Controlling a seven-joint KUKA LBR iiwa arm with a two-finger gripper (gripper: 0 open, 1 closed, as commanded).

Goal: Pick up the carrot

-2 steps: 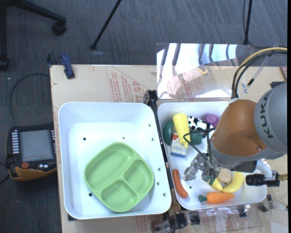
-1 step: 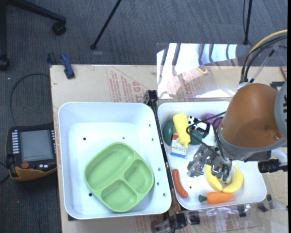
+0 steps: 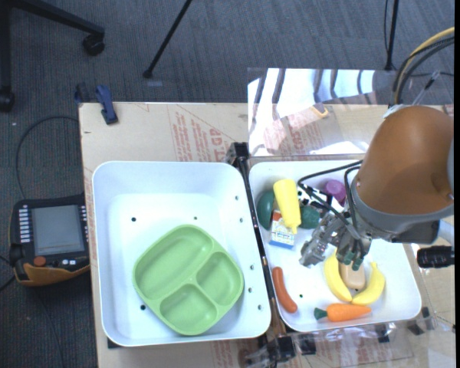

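The arm's jaws (image 3: 339,250) hung over the right bin (image 3: 411,297), just above the bananas (image 3: 339,280); whether they stood spread or pressed together could not be told, and nothing showed between them. The carrot (image 3: 346,311), orange and tapered with a small green top at its left end, lay free on the bin floor near the front wall, just in front of the two curved yellow bananas and apart from the jaws. The arm's rounded orange band (image 3: 410,159) hid the bin's far right corner. A slim red-orange sausage-shaped piece (image 3: 284,290) lay at the bin's near left; an upright yellow bottle (image 3: 287,204) stood farther back. The left bin (image 3: 115,205) held a smooth green three-compartment plate (image 3: 188,279). Both bins rested on a brown board surface (image 3: 169,129).
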